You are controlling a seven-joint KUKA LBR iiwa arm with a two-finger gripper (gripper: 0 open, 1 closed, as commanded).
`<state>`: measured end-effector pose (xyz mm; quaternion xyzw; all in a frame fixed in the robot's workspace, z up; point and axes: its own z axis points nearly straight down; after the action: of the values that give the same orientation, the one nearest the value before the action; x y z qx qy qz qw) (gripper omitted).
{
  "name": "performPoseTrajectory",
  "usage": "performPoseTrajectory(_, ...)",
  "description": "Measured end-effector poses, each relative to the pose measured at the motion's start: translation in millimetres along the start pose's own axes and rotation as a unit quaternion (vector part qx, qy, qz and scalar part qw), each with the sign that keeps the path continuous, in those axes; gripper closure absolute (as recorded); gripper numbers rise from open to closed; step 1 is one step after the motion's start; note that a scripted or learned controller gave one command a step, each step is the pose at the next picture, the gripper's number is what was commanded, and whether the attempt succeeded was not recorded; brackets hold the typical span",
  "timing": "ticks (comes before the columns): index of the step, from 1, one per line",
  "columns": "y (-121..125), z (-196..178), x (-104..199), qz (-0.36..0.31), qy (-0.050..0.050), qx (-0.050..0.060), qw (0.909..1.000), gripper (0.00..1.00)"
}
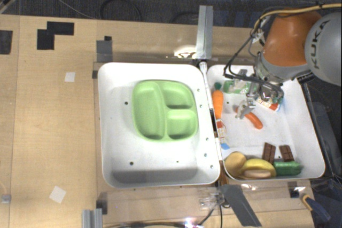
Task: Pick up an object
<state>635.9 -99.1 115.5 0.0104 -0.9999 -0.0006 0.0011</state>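
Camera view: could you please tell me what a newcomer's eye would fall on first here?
Most likely the light green divided tray, lying alone in the left white bin. Next, the grey arm with its orange band reaching in from the right, its gripper low over the right bin near an orange carrot. Along that bin's near edge sits toy food, including a yellow banana.

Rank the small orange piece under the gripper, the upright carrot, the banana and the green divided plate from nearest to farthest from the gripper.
From the gripper:
1. Small orange piece, just below it.
2. Carrot, at the right bin's left wall.
3. Banana, at the bin's near edge.
4. Green divided plate, in the left bin.
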Motion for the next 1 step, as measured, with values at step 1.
performPoseTrajectory(1,8.1,26.3,17.6,0.024,-0.008,0.001,0.9997,0.0)
